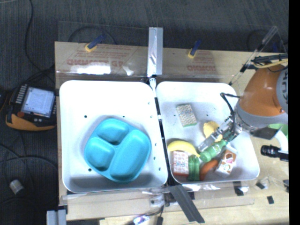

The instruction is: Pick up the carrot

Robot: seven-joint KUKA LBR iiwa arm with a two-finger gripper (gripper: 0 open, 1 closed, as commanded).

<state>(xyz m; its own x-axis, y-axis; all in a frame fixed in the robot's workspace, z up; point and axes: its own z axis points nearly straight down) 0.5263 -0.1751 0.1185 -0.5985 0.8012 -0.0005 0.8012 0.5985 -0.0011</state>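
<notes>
Dark carpet surrounds the bench; carrot lies in the right bin, wedged among packets. Hand hovers near; whether open or closed, cannot tell. Crowding neighbours could spoil a grasp.

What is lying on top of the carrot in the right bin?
A green bottle-shaped item lies across the carrot, covering its upper part; only the orange lower end shows. The gripper sits above this pile. Whether anything lies beneath the carrot cannot be seen.

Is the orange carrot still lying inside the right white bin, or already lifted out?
Inside: the orange carrot lies on the right white bin floor.
</notes>
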